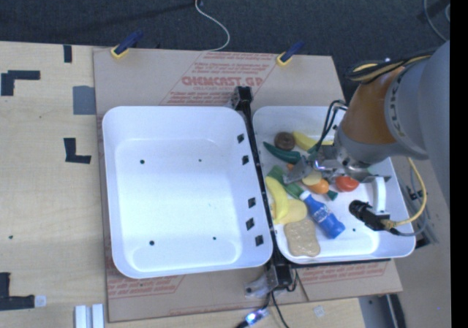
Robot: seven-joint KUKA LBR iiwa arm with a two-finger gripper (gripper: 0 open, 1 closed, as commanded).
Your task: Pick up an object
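Observation:
My gripper (301,172) hangs low in the right bin (380,250), over the middle of a heap of small objects. Around it lie a brown round piece (284,141), a dark green pepper-like piece (278,152), a yellow banana (306,142), an orange piece (316,186) and a red piece (346,183). Nearer the front lie a yellow lumpy object (284,204), a blue bottle with a white cap (324,218) and a tan bread-like slab (302,237). The fingers sit among the objects, and the arm hides how they stand.
The left bin (121,173) stands beside the right one, with a black divider strip (252,166) between them. Both bins rest on a cardboard sheet (212,78) held by blue-and-yellow clamps (126,43). The grey arm with its orange band (369,111) covers the right bin's far right.

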